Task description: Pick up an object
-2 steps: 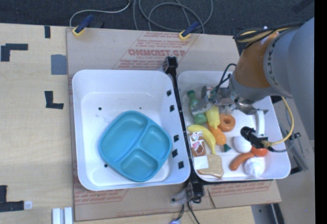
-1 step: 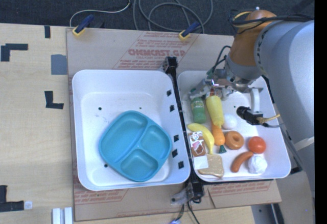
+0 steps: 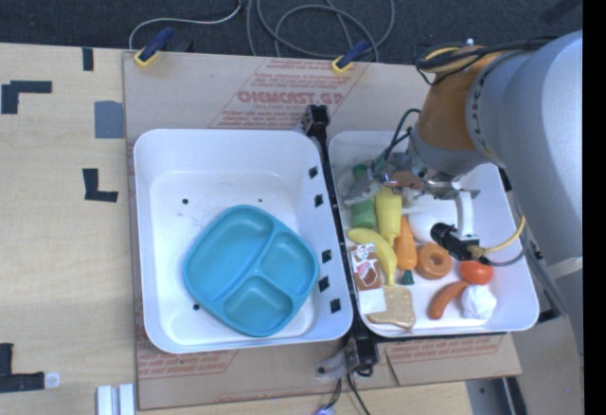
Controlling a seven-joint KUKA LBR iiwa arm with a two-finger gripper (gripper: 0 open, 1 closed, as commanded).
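Toast-shaped toy food (image 3: 393,307) is lying at the near edge of the right bin (image 3: 511,314), with a sausage (image 3: 446,299), a white lump (image 3: 478,302) and a red tomato-like piece (image 3: 476,273) sitting beside it. Just beyond, a doughnut (image 3: 435,261), a carrot (image 3: 406,245), a banana (image 3: 374,246) and a small printed card (image 3: 365,265) are crowding together, touching or nearly so. Farther back a yellow corn-like piece (image 3: 388,211) is standing next to a green one (image 3: 364,213), and the gripper (image 3: 414,184) is hanging right over them; whether it is spread or closed cannot be told. These pieces are probably light, hard, smooth plastic, so they are likely slipping easily; taking the yellow piece across its narrow width looks safest. Across the divider, the left bin (image 3: 156,157) is holding a blue sectioned plate (image 3: 251,268).
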